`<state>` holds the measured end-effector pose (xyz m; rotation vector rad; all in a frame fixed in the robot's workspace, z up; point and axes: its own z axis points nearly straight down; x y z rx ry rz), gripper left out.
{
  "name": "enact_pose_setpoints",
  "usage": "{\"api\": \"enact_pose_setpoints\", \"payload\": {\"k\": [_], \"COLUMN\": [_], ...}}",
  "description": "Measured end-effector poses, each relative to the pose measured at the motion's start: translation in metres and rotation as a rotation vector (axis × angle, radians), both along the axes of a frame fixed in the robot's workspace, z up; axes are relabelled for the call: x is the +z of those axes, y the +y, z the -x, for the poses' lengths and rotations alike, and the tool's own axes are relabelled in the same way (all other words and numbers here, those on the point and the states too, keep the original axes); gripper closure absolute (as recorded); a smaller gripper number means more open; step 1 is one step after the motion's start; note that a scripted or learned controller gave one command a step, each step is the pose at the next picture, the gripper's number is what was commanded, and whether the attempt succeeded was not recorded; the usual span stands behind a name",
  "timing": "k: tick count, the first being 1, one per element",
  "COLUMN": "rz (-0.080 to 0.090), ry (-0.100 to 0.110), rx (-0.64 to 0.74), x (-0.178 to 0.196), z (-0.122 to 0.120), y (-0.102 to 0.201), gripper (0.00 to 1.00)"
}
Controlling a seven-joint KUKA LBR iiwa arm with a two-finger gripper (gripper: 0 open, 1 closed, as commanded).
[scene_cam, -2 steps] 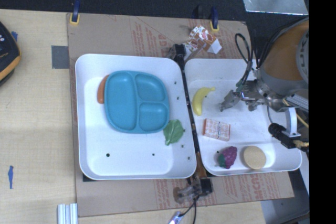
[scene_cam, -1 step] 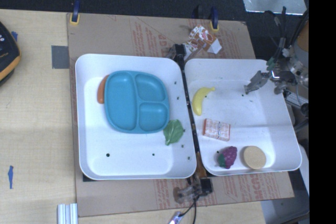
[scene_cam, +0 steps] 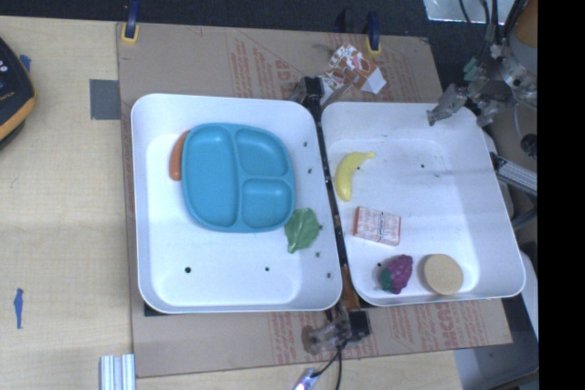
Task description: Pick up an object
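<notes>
My gripper (scene_cam: pixel 445 111) hangs over the far right corner of the right bin (scene_cam: pixel 475 196), with nothing seen in it. In that bin lie a yellow banana (scene_cam: pixel 350 172) near the left wall, a red and white wafer packet (scene_cam: pixel 377 226) in the middle, and a purple grape bunch (scene_cam: pixel 396 273) beside a tan round biscuit (scene_cam: pixel 441 274) at the front. The left bin (scene_cam: pixel 228 288) holds a blue divided plate (scene_cam: pixel 239 178), an orange sausage-like piece (scene_cam: pixel 175 158) half hidden under the plate's left rim, and a green leaf (scene_cam: pixel 302 229) by the plate's right corner.
A crumpled patterned wrapper (scene_cam: pixel 352 68) lies on the cardboard behind the bins. Clamps and cables sit at the seam between the bins, at the back and the front. A dark yellow-edged device (scene_cam: pixel 11 91) rests at the bench's far left.
</notes>
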<state>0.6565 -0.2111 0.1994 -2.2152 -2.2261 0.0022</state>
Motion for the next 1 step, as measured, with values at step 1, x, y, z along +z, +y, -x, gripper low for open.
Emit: {"api": "enact_pose_setpoints", "payload": {"k": [1], "rz": [-0.001], "ry": [0.000], "rx": [-0.002], "x": [0.0589], "z": [0.1019], "y": [0.0183], "gripper": [0.00]}}
